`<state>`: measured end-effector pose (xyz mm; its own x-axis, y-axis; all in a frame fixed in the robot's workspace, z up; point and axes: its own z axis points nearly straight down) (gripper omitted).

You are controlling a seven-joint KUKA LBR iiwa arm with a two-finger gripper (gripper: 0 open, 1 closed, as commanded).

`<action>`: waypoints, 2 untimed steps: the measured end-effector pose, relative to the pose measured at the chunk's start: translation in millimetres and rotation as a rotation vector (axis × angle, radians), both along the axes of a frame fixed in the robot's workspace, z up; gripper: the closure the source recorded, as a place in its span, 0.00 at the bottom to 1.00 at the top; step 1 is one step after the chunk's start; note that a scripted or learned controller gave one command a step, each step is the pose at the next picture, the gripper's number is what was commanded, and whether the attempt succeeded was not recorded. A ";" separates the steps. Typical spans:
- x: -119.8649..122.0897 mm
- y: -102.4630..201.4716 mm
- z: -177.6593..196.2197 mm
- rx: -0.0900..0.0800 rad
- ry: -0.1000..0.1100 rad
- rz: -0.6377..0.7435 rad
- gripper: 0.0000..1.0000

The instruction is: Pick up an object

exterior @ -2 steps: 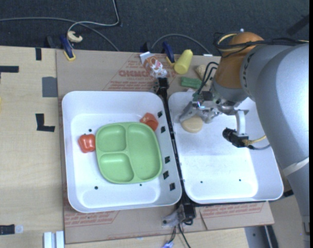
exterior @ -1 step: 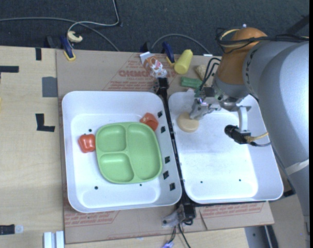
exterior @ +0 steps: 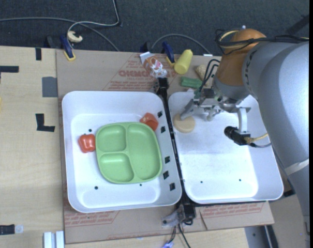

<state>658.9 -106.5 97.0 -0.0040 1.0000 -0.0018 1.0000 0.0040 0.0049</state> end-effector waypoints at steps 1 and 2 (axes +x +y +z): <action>0.3 6.5 -6.5 -0.002 -0.005 -0.004 0.00; 12.6 10.2 -6.7 0.001 -0.004 -0.003 0.00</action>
